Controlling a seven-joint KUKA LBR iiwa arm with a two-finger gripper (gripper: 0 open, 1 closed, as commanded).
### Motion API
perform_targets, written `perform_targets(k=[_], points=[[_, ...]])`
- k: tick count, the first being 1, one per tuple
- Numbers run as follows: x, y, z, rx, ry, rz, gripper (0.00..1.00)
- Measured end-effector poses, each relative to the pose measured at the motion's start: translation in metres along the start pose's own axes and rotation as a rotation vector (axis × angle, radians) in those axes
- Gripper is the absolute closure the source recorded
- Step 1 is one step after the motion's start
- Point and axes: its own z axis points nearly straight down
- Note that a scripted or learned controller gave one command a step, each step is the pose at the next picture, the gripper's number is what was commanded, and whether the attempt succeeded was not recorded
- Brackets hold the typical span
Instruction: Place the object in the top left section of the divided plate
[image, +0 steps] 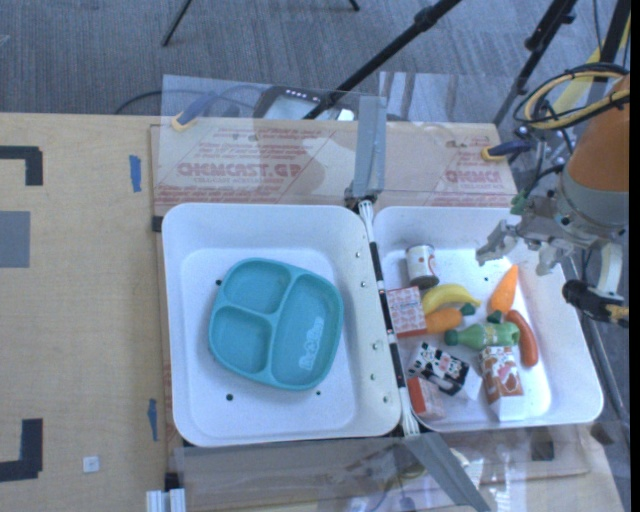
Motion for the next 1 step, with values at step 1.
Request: perform_targets(k=[1], points=[[0.0181,-0.0279,0.074,-0.021,-0.001,-0.014,0.0]])
